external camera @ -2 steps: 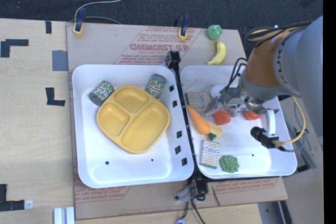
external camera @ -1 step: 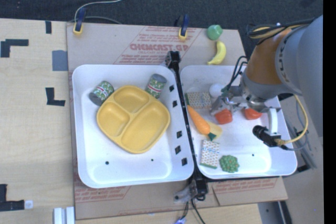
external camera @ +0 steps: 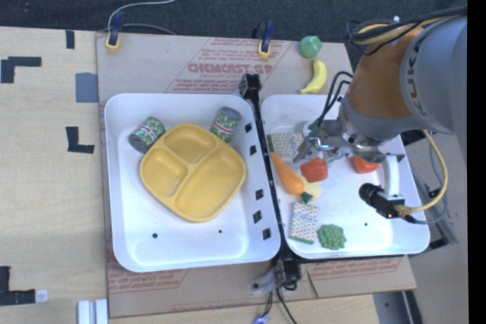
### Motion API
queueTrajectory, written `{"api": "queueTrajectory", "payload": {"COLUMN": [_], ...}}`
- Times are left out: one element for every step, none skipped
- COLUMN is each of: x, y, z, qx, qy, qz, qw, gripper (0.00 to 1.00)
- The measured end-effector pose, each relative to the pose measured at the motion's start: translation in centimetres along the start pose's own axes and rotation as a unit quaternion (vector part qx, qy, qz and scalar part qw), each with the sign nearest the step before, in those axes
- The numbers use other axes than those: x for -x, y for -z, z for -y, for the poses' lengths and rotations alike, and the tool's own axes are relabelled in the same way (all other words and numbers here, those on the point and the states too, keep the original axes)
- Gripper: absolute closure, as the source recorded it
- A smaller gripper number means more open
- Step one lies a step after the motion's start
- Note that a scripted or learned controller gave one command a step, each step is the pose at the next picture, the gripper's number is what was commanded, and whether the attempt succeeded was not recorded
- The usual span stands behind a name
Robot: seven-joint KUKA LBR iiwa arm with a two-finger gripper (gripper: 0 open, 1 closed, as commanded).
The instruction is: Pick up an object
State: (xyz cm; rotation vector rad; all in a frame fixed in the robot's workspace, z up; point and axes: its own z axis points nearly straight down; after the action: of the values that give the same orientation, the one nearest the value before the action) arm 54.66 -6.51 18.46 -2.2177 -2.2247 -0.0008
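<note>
Nearest the camera, along the front of the right shallow white bin (external camera: 410,243), lie a small patterned packet (external camera: 304,222) and, just beside it, a bumpy green broccoli-like toy (external camera: 331,237). Going from the left: the left shallow white bin (external camera: 125,239) holds a yellow three-compartment plastic plate (external camera: 193,171), with one green-labelled grey can (external camera: 146,133) on its side at the plate's upper left and a second can (external camera: 225,124) at its upper right. Across the divider, an orange toy carrot (external camera: 288,172) lies slantwise, and a red toy tomato (external camera: 314,170) sits just beside it. Above the tomato hangs the gripper (external camera: 317,145); whether its fingers are apart or together I cannot tell, and nothing is seen clamped between them. Behind the bin, on the cardboard, rest a yellow banana (external camera: 315,77) and a green ball (external camera: 310,46)
</note>
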Motion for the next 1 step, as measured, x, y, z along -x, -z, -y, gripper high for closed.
{"api": "queueTrajectory", "payload": {"x": [-5.84], "y": [4.74], "z": [6.28], "qx": [-0.001], "qy": [0.0], "qz": [0.0], "qw": [1.0], "gripper": [1.0]}}
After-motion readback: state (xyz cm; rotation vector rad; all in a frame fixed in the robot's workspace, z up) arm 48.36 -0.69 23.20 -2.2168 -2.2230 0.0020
